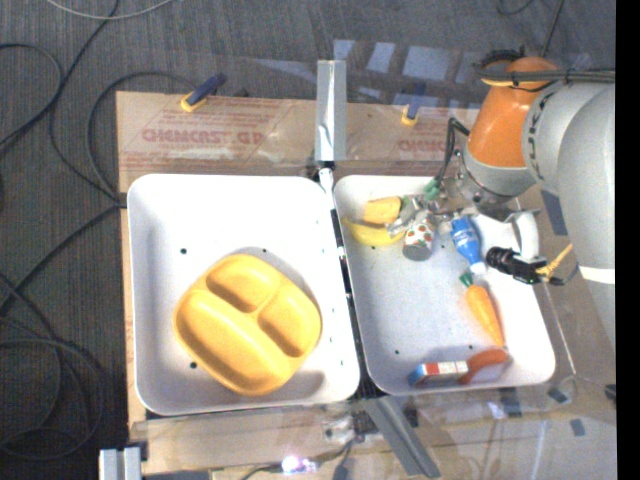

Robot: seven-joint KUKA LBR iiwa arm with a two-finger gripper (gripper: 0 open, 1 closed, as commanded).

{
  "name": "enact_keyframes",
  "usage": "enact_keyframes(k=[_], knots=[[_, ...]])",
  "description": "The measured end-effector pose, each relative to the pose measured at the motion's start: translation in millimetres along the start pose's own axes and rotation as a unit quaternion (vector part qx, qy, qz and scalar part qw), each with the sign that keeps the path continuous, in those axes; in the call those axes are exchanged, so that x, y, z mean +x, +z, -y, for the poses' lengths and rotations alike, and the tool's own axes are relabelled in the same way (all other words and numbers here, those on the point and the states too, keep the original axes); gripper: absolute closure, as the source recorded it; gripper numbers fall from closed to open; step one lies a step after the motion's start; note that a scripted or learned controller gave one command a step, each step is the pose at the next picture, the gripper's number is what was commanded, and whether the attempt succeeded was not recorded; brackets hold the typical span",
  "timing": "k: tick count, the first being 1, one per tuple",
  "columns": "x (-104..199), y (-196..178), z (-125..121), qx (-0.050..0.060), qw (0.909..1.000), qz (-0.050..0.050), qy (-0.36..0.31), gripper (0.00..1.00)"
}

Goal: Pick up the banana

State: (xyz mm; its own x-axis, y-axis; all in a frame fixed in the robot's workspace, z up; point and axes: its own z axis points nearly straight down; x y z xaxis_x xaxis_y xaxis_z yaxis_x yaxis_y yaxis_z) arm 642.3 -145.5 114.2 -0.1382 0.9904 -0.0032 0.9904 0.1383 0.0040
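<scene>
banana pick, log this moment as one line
banana: right bin, far left corner | gripper: over far end, beside banana | grasp: not seen | left bin: yellow tray

The banana (372, 234) lies in the right bin (440, 308), up in its far left corner, close to the bin's left wall and a little short of the far wall. It is yellow and curved, lying flat on the white floor with its arc sagging toward the near side and its 2 ends turned up toward the far edge. Its left tip points at the left wall; its right end runs under or against other small items near the middle of the far edge, so that end cannot be made out clearly.
</scene>
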Motion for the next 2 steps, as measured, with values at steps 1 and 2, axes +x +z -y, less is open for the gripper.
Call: enact_keyframes(k=[1, 2], knots=[[38, 12, -27, 0.011, 0.9982, -0.001, -0.058, 0.00], [38, 2, -29, 0.008, 0.9982, 0.002, -0.059, 1.00]])
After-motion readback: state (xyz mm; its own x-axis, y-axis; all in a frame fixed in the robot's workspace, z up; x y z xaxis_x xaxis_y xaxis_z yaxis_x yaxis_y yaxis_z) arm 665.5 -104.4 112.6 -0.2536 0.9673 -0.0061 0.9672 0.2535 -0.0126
